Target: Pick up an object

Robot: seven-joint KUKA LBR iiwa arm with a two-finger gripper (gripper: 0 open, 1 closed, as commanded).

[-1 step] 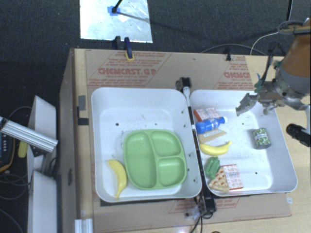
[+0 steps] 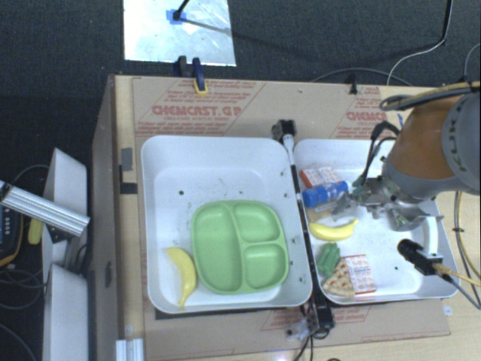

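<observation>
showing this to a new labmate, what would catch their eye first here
The big green divided plate in the left bin stands out most, with a yellow banana lying just off its lower left edge. Next comes the grey and orange arm reaching over the right bin, above a cluster of a blue bottle, a second banana and small packets.

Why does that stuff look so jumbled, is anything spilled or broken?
Nothing looks spilled or broken. The right bin holds loosely piled toys; one banana lies beside the green plate, not on it.
</observation>
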